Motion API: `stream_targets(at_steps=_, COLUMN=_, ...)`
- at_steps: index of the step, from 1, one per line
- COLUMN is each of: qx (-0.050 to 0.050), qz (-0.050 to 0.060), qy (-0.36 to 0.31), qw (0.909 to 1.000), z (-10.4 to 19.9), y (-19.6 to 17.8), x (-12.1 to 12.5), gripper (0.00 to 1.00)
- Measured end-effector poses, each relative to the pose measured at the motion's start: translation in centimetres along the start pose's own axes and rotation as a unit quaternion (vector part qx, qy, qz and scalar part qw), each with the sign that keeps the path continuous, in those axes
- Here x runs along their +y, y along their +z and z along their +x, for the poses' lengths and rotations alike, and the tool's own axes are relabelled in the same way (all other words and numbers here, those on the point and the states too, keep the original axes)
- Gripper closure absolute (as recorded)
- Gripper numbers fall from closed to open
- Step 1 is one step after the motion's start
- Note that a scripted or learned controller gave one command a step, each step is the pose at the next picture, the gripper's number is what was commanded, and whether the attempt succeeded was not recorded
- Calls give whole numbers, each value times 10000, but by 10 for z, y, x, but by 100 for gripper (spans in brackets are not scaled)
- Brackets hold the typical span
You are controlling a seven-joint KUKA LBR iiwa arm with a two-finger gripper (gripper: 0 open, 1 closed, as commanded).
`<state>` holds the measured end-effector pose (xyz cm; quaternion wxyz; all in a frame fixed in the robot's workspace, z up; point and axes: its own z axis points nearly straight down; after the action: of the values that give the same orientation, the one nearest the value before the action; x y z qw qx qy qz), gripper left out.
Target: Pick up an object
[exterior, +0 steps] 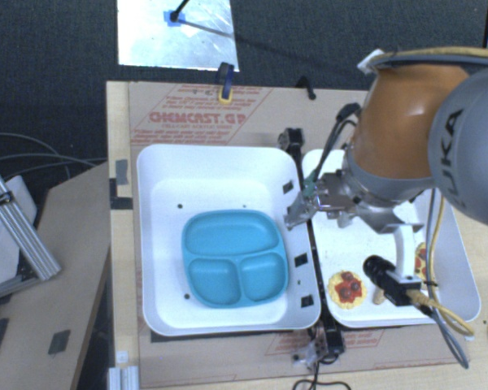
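Hanging over the left rim of the right bin (347, 247) is the gripper (302, 207).

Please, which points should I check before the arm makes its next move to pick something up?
1. Target in sight: the pizza toy lies uncovered in the right bin. Ok.
2. Gripper above a target: it hangs over the wall between the bins, not over the pizza toy. Not ok.
3. Blue plate lies flat in the left bin. Ok.
4. Reddish thing, half hidden behind the arm: graspable or not, cannot tell.
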<state>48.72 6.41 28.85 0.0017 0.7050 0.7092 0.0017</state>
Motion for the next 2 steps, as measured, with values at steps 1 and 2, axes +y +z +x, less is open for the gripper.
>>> stream_targets(at_steps=1, qx=3, qz=0, qy=-23, qw=10000, z=0, y=-8, x=1, gripper=100)
stream_targets(at_steps=2, qx=2, qz=-2, qy=2, qw=10000, z=32, y=-119, x=1, gripper=100)
